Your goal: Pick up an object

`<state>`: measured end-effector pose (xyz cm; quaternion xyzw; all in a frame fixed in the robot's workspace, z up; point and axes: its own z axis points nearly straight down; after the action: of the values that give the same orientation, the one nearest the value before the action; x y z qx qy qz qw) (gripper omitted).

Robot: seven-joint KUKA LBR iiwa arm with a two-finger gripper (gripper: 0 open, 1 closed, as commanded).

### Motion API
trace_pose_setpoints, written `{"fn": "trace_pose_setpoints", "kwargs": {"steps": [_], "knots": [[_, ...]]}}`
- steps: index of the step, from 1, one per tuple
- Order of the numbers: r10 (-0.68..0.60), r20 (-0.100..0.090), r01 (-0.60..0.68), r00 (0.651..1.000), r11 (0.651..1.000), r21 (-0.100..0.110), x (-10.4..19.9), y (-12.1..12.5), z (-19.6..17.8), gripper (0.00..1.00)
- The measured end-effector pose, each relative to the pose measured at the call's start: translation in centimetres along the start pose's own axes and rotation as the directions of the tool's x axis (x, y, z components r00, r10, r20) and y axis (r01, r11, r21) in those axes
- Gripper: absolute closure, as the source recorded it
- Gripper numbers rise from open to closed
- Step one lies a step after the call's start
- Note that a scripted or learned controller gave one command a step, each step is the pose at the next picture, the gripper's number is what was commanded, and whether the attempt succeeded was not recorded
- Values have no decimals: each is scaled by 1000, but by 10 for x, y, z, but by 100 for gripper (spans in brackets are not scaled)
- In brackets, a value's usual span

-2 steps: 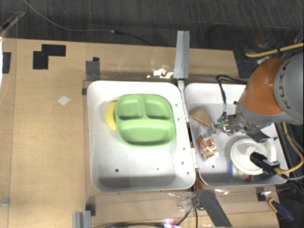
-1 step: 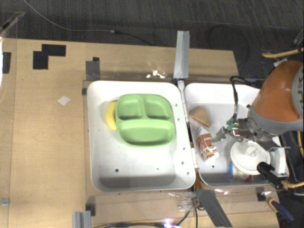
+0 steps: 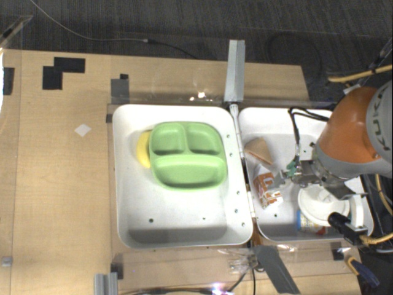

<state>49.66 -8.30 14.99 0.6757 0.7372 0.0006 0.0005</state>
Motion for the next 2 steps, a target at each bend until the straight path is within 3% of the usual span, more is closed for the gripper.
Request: {"fn": "trace_pose_setpoints", "kwargs": {"steps": [1, 2], "knots": [[-2, 0, 2, 1000, 1000, -4, 0, 2, -11, 100], [-1, 1, 1, 1000, 1000, -4, 0, 2, -11, 0]]}}
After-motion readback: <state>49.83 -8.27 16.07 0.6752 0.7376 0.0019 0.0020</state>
